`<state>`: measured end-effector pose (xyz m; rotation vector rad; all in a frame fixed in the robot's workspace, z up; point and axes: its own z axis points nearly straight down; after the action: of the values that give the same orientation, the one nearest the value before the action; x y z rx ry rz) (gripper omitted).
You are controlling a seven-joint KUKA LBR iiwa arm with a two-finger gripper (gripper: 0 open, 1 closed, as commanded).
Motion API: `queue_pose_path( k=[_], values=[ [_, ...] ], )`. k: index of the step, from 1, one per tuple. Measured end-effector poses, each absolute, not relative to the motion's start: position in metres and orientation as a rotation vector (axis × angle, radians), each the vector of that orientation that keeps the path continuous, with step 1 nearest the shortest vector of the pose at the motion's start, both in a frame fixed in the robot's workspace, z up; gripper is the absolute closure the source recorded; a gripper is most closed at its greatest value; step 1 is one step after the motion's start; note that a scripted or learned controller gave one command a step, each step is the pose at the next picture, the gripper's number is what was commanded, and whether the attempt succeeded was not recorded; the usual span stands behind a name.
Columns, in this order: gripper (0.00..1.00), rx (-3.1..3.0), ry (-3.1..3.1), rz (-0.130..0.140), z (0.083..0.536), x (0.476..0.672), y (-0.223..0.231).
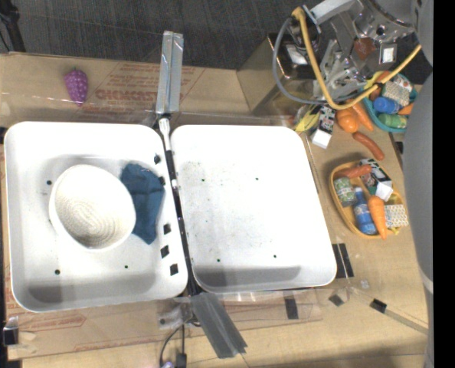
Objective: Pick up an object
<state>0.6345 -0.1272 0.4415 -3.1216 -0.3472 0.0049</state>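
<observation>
Right now my gripper (342, 71) hangs over the table's far right corner, beyond the right white bin (289, 205), amid cables. The pale woven dome-shaped hat (93, 205) and the crumpled dark blue cloth (145, 199) touching its right side lie in the left white bin (28, 282), mid-floor. Both look light and soft; I judge a raised cloth fold the surest pinch.

I see dark carpet floor (120, 6) up top, brown cardboard-topped bench (212, 90) below it; lighting's even.
</observation>
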Motion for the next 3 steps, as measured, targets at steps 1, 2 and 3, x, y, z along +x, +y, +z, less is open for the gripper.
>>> queue_pose_path(
  k=[1, 2, 3],
  values=[
    [1.00, -3.123, -0.346, 0.003, 0.432, 0.618, -0.037],
    [1.00, -3.125, -0.326, 0.007, 0.441, 0.637, -0.124],
    [1.00, -3.116, -0.403, 0.006, 0.422, 0.638, -0.050]
  ],
)
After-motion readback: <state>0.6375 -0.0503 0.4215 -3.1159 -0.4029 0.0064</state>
